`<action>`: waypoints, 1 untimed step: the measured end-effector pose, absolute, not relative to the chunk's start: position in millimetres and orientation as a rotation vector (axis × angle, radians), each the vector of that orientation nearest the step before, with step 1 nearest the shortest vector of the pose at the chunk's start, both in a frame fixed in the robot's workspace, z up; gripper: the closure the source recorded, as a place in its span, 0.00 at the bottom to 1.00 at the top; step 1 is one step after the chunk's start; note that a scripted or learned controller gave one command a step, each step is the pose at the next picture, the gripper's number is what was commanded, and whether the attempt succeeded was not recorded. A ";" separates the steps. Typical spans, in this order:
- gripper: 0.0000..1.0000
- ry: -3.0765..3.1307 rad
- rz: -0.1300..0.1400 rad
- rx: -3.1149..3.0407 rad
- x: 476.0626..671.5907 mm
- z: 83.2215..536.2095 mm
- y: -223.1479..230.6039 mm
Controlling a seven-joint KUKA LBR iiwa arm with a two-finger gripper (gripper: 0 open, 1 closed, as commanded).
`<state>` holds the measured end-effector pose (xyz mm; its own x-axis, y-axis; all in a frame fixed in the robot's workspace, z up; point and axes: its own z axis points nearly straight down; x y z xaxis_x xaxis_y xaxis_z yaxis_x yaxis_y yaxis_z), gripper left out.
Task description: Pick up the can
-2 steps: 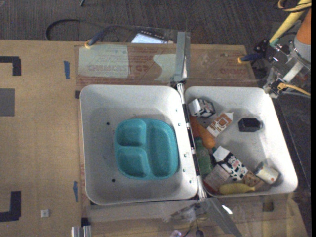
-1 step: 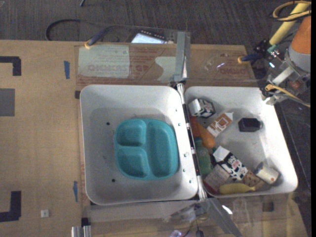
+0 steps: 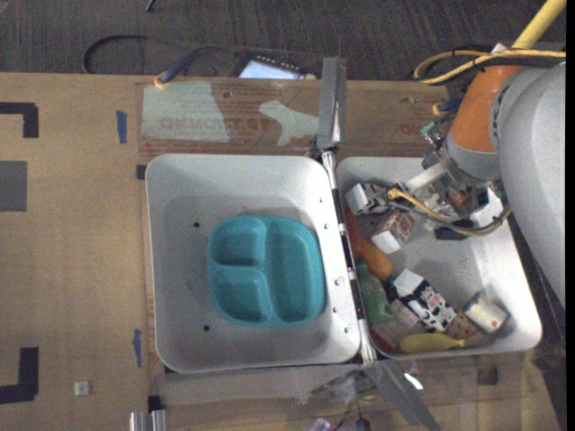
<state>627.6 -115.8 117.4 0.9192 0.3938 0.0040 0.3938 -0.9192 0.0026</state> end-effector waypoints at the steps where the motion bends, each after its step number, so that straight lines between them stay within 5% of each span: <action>1: 1.00 0.324 0.003 3.126 651.7 184.9 -81.3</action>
